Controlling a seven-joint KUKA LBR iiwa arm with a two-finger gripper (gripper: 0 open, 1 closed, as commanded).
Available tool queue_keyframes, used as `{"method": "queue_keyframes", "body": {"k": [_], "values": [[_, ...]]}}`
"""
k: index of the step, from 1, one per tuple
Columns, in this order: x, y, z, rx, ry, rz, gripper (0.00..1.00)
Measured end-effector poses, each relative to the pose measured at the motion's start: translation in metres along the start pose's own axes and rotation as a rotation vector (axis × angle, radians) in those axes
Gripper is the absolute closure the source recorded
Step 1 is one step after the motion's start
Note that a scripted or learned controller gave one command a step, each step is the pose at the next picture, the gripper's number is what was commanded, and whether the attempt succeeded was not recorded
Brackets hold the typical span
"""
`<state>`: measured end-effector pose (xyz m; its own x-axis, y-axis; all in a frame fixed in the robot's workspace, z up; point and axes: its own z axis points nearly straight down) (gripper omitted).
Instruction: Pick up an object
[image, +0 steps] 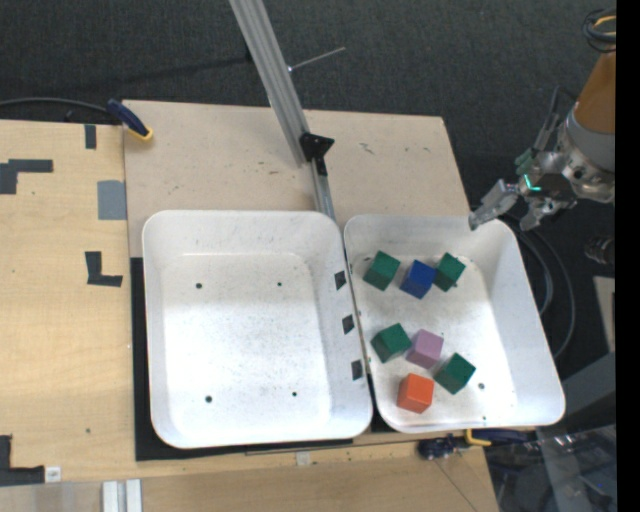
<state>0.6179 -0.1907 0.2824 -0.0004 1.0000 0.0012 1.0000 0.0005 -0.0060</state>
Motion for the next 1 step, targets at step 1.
{"method": "queue_keyframes", "body": {"k": [1], "values": [[0.0001,0.0007,-0.0033,-0.005,-0.002,-0.001,0.00]]}}
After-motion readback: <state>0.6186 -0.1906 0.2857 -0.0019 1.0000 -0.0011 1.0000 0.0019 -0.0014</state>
